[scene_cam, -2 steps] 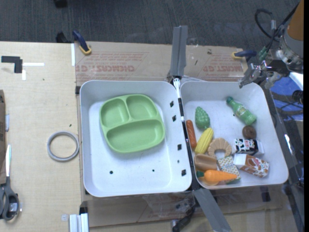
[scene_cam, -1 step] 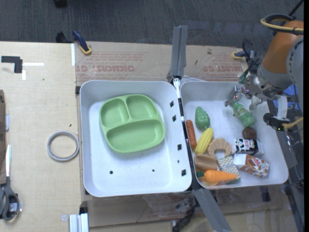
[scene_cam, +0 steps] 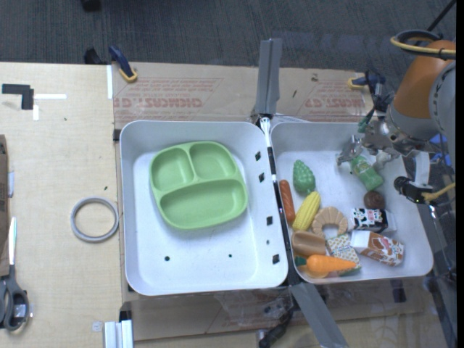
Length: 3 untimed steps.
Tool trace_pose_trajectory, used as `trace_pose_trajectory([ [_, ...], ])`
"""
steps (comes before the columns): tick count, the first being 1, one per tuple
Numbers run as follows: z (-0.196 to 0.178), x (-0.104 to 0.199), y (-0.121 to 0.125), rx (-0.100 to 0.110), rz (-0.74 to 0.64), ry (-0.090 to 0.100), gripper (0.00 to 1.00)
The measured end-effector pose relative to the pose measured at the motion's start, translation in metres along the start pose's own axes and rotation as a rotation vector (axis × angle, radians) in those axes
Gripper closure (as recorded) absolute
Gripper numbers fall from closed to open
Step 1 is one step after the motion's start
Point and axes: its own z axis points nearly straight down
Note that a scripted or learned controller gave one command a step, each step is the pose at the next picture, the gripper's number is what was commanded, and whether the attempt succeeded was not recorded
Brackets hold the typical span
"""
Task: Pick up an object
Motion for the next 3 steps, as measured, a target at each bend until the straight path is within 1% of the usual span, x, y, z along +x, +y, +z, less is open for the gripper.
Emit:
trace_pose_trajectory([
  [1, -0.010, -0.001, 0.000, -0.001, -0.002, -0.003, 1.00],
  [2, -0.029, 0.029, -0.013, -0.001, -0.210, -0.002, 1.00],
  [3, -0.099, 0.119, -0.008, -0.001, -0.195, -0.002, 1.00],
])
